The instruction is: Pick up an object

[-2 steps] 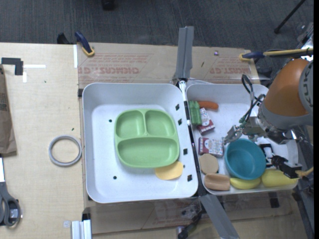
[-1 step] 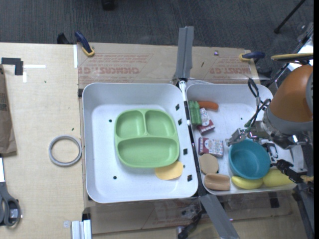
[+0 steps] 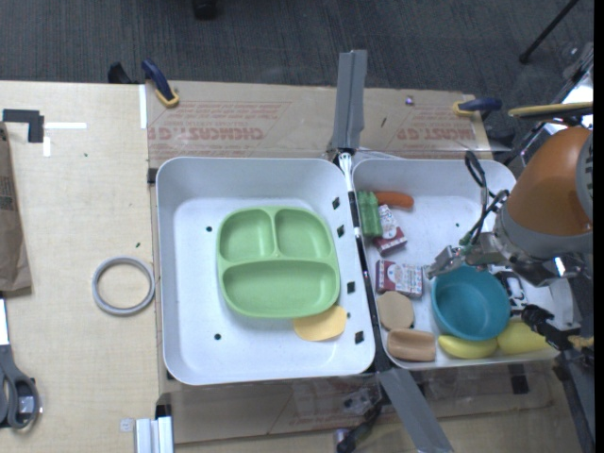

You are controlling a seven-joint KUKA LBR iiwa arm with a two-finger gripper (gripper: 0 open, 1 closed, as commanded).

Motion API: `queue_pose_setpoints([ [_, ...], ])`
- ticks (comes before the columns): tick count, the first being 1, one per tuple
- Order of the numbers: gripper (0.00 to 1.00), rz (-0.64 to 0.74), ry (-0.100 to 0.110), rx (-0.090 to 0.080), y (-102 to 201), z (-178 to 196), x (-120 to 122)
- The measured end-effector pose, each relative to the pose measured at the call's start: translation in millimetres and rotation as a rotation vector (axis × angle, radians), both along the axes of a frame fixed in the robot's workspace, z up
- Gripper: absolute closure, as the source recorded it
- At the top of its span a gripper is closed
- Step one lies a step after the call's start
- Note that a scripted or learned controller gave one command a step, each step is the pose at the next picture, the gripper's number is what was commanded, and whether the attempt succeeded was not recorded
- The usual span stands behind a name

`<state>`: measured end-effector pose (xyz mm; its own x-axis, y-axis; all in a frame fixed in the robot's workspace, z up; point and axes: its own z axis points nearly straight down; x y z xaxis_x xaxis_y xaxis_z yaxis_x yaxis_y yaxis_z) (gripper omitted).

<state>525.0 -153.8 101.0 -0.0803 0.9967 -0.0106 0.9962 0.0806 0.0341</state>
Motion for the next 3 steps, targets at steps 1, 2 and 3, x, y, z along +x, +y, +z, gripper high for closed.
queue_pose_setpoints([
  [1,0.0,-0.033,-0.006,-0.001,0.8,0.6,-2.7],
  [2,1.0,-0.032,-0.029,-0.005,1.3,15.4,4.7],
  [3,0.0,-0.033,-0.013,-0.002,1.7,10.9,0.1],
])
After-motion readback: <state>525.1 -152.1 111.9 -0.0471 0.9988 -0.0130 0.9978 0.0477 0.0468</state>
